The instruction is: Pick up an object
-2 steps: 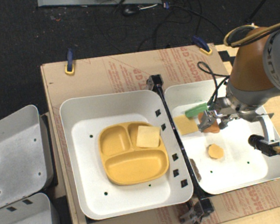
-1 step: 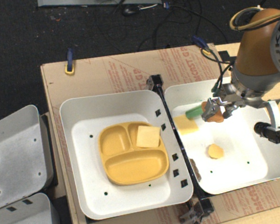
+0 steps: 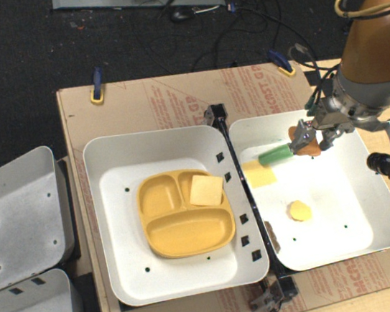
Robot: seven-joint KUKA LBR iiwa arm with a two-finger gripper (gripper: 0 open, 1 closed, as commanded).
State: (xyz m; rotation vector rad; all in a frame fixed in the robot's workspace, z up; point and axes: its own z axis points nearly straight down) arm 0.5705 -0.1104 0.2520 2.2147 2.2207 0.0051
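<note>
While the green block (image 3: 275, 154) lies on the floor of the right-hand bin (image 3: 381, 233), I see its right end reaching up to the gripper (image 3: 308, 143), and I cannot make out whether that end sits between the fingertips or only against them. From my screen I cannot tell how the tool stands either, since orange parts at its tip and dark cabling blur together there.

Just below the green block, touching or nearly touching it, a flat pale yellow square piece (image 3: 259, 175) lies close to the bin's left wall. Further down the same bin, well apart from both, a small round yellow object (image 3: 299, 211) rests by itself on the white floor.

Across the black divider (image 3: 242, 188), the left-hand bin (image 3: 125, 271) holds a yellow compartment tray (image 3: 184, 229), lying flat near the bin's middle. A cream-coloured square block (image 3: 206, 190) sits tilted over the tray's upper right compartment, overlapping its rim.

My arm (image 3: 371, 45) comes in from the right, its orange band showing above the grey wrist, which hangs over the upper right part of the right-hand bin. Both bins stand on a cardboard sheet (image 3: 150, 100) with red printing, held at its far edge by a yellow clamp (image 3: 97, 92) and another clamp (image 3: 283, 66). To the left, on the dark floor, white perforated panels (image 3: 14, 208) lie apart from the bench.
</note>
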